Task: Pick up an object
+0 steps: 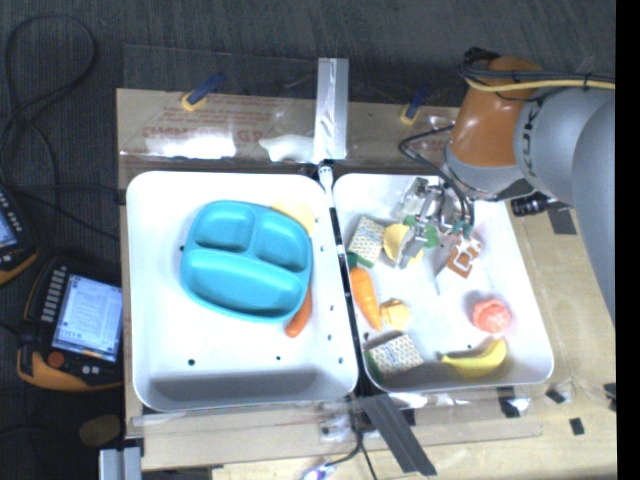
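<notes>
My gripper (424, 240) hangs over the back half of the right bin (528, 298), pointing down, and looks open with nothing visibly held. A small yellow piece (394, 238) lies just left of its left finger (411, 252). A checkered block (367, 238) sits further left. An orange-and-white piece (464, 259) rests just right of the gripper. Nearer the front lie a carrot (363, 296), a yellowish lump (394, 314), a red ball (491, 314), a banana (476, 356) and a second checkered block (396, 351).
The left bin (160, 358) holds a blue divided plate (246, 258), with an orange piece (298, 319) at its front right and a yellow piece (292, 211) behind it. The grey arm with its orange band (487, 133) comes in from the back right.
</notes>
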